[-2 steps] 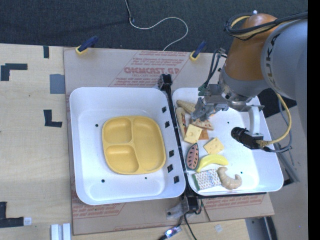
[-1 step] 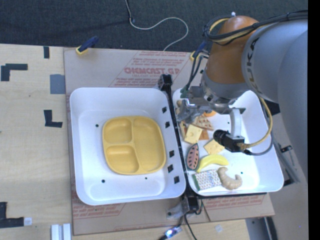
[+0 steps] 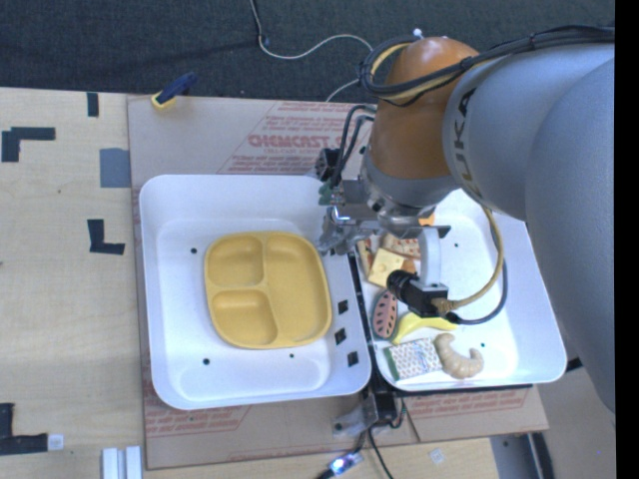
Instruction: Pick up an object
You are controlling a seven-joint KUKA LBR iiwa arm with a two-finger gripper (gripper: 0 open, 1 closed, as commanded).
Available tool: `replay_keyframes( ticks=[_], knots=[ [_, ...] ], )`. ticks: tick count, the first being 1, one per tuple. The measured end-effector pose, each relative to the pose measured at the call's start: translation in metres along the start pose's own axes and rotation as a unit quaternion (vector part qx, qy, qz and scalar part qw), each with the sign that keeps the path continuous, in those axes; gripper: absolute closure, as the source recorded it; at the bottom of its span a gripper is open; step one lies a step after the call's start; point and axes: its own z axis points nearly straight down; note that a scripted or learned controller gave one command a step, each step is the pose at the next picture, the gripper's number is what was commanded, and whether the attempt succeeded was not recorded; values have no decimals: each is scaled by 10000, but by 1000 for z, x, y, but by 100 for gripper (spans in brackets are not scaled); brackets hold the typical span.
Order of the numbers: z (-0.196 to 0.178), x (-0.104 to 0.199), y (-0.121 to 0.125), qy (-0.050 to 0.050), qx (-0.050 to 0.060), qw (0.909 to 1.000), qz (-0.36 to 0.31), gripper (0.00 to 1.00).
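My gripper [image 3: 371, 230] hangs from the orange wrist band over the left part of the right bin [image 3: 519, 297], just above a cluster of small items. Directly under it lie a yellow cheese-like wedge [image 3: 383, 263] and a tan toast-like piece [image 3: 403, 247]. Nearer the front of that bin are a dark red oval piece [image 3: 385, 315], a yellow banana-shaped piece [image 3: 427, 324], a flat green-edged packet [image 3: 411, 357] and a beige curved piece [image 3: 460, 357]. The wrist hides the gripper's tips, and I see nothing lifted in it.
The left bin [image 3: 165, 267] holds a yellow divided plate [image 3: 267, 289]. A ridge with black marks [image 3: 344, 312] separates the two bins. The grey arm covers the right bin's far side. A blue and yellow clip [image 3: 174, 89] lies on the cardboard at the back.
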Motion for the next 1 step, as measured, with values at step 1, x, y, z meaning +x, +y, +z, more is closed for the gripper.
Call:
replay_keyframes(
  ticks=[1],
  knots=[
    [10, 33, -11, -6, 5, 10000, 10, 100]
  ],
)
